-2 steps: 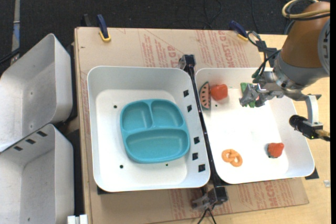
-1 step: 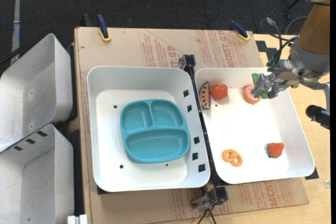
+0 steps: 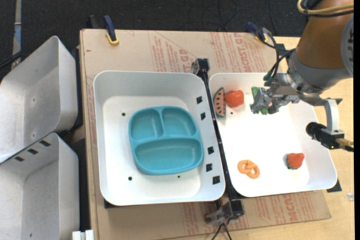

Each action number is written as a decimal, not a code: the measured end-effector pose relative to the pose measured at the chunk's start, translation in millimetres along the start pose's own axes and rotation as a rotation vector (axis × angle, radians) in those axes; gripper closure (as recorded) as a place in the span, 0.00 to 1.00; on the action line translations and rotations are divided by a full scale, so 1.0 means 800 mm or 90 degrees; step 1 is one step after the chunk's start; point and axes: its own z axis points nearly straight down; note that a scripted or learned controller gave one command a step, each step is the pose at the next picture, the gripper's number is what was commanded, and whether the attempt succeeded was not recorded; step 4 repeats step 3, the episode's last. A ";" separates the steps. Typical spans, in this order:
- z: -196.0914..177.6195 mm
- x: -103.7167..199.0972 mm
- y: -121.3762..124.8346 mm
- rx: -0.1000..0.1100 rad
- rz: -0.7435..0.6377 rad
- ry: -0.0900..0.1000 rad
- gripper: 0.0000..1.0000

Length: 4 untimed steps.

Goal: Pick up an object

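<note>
Bins, two of them, white and shallow, sit side by side on a brown board surface (image 3: 169, 45) seen from above at a slant. The left bin (image 3: 107, 137) holds a teal divided plate (image 3: 166, 139) with three compartments, lying flat near the middle of the bin. The right bin (image 3: 281, 143) holds several small toy foods. A watermelon slice (image 3: 219, 102), red with a green rind, lies against the bin's left wall near its far corner. Just beside it, to the right and touching or nearly touching, sits a red tomato-like piece (image 3: 234, 98). Toward the near edge of the bin lies an orange pretzel (image 3: 248, 168), and well to its right a red strawberry-like piece (image 3: 295, 161) with a dark green top.

The arm (image 3: 323, 36), grey with a broad orange band, reaches in from the right over the far part of the right bin. Its claw (image 3: 264, 103) hangs low near the bin's far edge, to the right of the tomato-like piece and apart from it. A small green object (image 3: 256, 93) shows at the claw's tip, but the dark metal parts overlap there, so I cannot tell whether the claw is spread, pressed together, or pinching it.

A blue and yellow clamp (image 3: 111, 31) grips the far left edge of the board. Two more white bins (image 3: 34, 121) stand stacked at a tilt off the surface on the left.
</note>
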 end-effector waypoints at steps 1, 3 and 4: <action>-0.001 0.068 -0.026 0.000 0.000 0.000 1.00; 0.001 0.212 -0.043 0.000 -0.002 0.000 1.00; 0.001 0.212 -0.043 0.000 -0.002 0.000 1.00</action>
